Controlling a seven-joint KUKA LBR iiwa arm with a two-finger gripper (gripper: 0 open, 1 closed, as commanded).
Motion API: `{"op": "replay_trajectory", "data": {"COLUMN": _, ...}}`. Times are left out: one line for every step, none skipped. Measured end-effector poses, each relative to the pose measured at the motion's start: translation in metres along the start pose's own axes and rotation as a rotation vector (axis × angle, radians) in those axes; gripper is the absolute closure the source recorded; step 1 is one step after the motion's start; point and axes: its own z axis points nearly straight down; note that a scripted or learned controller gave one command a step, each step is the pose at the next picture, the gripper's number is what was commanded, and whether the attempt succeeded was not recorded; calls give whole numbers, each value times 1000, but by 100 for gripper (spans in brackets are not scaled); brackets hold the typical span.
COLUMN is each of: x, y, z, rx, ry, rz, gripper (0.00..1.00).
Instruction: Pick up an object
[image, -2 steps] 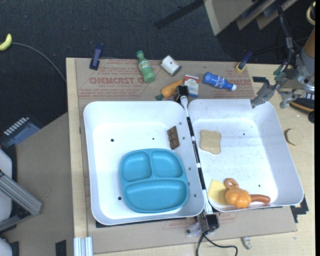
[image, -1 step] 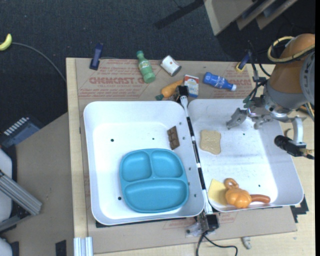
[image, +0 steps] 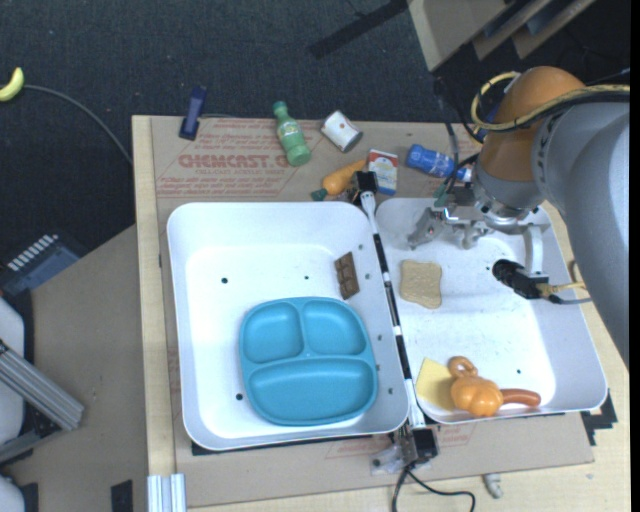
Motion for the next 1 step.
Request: {"op": "replay_trajectory", "data": {"x": 11, "y": -51, "z": -1, "rx": 1, "ry": -1, "rz": 2, "gripper": 0}}
